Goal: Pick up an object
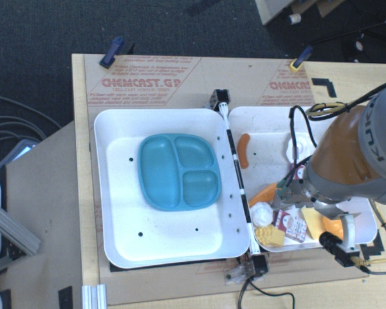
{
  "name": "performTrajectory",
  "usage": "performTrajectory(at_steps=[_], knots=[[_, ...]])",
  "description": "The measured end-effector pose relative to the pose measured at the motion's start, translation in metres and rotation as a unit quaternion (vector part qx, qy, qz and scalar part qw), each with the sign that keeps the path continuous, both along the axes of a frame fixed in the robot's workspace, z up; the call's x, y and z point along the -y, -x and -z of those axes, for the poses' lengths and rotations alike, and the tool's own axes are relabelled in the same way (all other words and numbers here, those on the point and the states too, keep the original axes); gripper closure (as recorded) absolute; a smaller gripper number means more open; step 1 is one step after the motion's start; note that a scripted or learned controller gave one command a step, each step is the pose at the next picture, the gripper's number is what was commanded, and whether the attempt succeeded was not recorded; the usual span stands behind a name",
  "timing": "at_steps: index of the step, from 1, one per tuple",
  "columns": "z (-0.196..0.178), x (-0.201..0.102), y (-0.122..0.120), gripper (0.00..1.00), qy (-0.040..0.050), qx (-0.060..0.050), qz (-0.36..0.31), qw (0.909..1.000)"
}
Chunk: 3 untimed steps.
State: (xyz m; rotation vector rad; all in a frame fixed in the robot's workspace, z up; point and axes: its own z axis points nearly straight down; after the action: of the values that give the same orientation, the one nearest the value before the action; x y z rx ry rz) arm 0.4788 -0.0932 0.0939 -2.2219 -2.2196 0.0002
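Room: a dark carpet floor lies around my table, which has brown board on top with red letters.
My hand: my hand is low in the right bin, down among the toy food. My big grey and orange arm covers it, so I cannot tell how it is set.
Things by my hand: an orange wedge, a white ball, a red and white packet, a yellow waffle piece and a yellow slice sit close together, some touching.
How they will handle: I think they are light toy pieces, hard and a bit slippery. The packet is flat, so I would take it by its edges. The ball may roll away.
Farther off: a small orange hot dog lies alone near the wall between the bins. It looks easy to pinch across its thin middle.
Left bin: the left bin holds a blue plate with three parts, and nothing is on the plate.
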Motion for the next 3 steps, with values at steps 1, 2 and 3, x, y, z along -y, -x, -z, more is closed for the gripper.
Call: performTrajectory(at_steps=[1, 2, 3], knots=[[-0.002, 0.008, -0.002, 0.00, 0.0081, 0.006, 0.004, 0.9999], [0.010, 0.041, 0.000, 0.00, 0.0011, 0.001, 0.000, 1.0000], [0.007, 0.010, -0.002, 0.00, 0.0087, 0.007, 0.004, 0.9999]])
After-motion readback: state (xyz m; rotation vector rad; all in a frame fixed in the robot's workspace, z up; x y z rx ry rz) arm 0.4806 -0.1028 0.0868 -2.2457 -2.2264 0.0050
